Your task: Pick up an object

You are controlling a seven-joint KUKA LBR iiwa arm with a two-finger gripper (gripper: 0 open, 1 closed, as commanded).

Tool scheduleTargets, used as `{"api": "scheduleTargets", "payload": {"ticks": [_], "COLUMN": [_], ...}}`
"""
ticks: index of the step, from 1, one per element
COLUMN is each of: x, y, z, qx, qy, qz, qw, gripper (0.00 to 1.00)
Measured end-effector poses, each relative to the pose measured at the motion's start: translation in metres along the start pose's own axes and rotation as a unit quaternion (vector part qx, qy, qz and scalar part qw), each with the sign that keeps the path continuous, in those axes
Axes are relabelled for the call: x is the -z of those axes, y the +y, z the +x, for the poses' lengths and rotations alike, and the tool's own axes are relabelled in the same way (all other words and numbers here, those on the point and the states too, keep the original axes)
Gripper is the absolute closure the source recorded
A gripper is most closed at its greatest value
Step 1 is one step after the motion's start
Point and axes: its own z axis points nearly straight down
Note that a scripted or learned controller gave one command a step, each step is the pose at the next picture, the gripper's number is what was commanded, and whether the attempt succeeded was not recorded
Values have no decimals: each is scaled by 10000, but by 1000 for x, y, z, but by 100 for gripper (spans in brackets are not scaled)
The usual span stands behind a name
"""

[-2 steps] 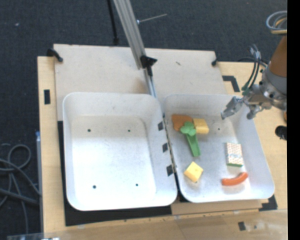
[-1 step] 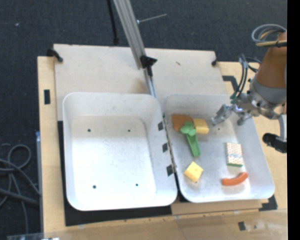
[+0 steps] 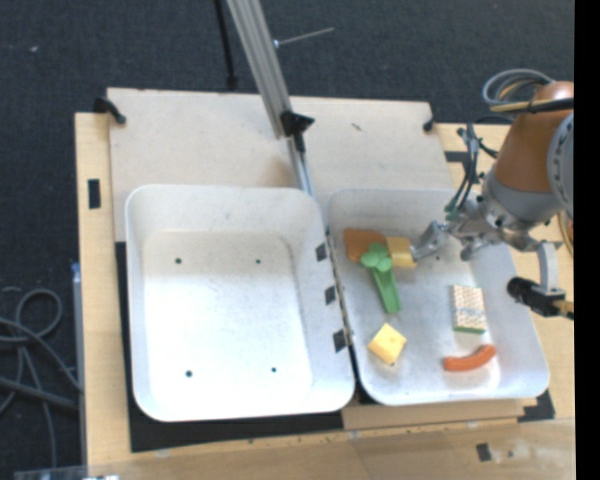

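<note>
Arm is reaching in from the right, gripper (image 3: 432, 240) hanging low over the upper part of the right bin (image 3: 525, 368), just beside the small yellow block (image 3: 401, 256) that is touching the orange piece (image 3: 360, 243) and the green tool (image 3: 382, 276); probably lining up on that cluster since it is the densest target. Jaws: cannot tell apart or together, too small and blurred, and nothing is visibly sitting between them. Other candidates are lying loose in the same bin: yellow cube (image 3: 387, 344) near the front, patterned card block (image 3: 468, 308), red sausage-shaped piece (image 3: 469, 360) (all well apart from the gripper). Left bin (image 3: 140, 208) is sitting alongside, touching. Both bins are resting on a pale wood bench (image 3: 200, 138), dark carpet floor (image 3: 80, 28) around, cables (image 3: 15, 318) at left, a metal pole (image 3: 260, 58) slanting in from the top.
</note>
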Motion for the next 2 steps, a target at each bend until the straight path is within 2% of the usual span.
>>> {"api": "scheduleTargets", "payload": {"ticks": [1, 2], "x": [15, 62], "y": [2, 4], "z": [-1, 5], "qx": [3, -15], "qy": [-11, -2], "qz": [-44, -46], "qw": [10000, 10000], "gripper": [100, 100]}}
